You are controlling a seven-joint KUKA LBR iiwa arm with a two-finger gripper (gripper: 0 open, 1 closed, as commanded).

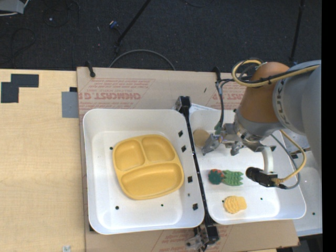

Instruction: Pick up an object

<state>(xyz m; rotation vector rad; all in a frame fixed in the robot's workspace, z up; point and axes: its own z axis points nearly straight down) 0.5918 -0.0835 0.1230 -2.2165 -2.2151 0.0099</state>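
My tool [223, 145] hangs over the far part of the right bin [294, 206], fingers spread, pinching nothing. The green toy [227, 177] and yellow toy [234, 204] lie nearer on the bin floor, untouched. Judgement: pickup not yet begun; descent and grasp remain.

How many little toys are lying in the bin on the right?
2. A green toy lies near the middle of the right bin, and a yellow toy sits just below it, nearer the front edge. The arm covers part of the bin, so another may be hidden.
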